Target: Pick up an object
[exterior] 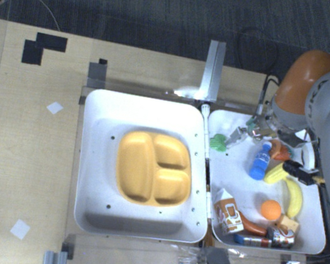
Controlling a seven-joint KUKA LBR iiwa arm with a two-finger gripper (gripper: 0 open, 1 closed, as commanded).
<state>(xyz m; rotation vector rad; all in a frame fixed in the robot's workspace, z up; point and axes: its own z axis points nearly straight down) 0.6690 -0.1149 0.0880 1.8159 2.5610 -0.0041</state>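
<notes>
The right bin (314, 243) holds several small objects. A green item (217, 143) lies at its left wall. A blue bottle (261, 162) is in the middle, with a yellow banana (292, 196) to its right. Nearer the front are an orange ball (271, 209), a brown-and-white carton (228, 213) and a reddish sausage-shaped piece (252, 226). My gripper (237, 135) hangs low over the bin's back left part, just right of and above the green item and left of the blue bottle. Nothing shows held in it.
The left bin (87, 203) holds a yellow divided plate (152, 168). A metal post (214, 68) stands behind the wall between the bins. The grey arm with its orange band (302, 78) covers the right bin's back right corner. Small items crowd the right bin's front edge (272, 238).
</notes>
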